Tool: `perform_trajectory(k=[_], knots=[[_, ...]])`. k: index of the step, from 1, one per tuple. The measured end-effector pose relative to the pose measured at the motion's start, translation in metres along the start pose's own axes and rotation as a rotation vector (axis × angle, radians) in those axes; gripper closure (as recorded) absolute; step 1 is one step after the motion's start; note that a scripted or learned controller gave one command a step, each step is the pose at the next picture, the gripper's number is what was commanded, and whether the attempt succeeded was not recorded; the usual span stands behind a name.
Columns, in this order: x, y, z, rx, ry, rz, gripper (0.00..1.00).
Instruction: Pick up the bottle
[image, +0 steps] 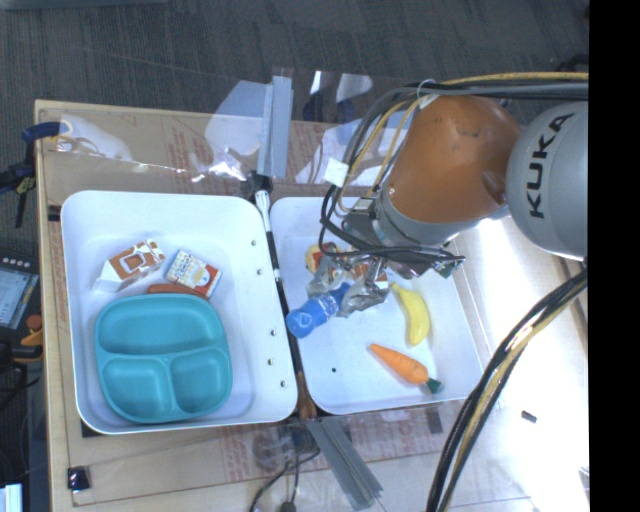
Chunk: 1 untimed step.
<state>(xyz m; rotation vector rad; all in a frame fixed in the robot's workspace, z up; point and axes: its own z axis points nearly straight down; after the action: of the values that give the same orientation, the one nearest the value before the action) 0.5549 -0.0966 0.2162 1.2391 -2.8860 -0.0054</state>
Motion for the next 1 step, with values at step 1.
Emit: perform_trajectory(k=[1], knots=[[0.0186, -0.0439, 0.1259, 0.000, 0.002, 0.559, 1.00]])
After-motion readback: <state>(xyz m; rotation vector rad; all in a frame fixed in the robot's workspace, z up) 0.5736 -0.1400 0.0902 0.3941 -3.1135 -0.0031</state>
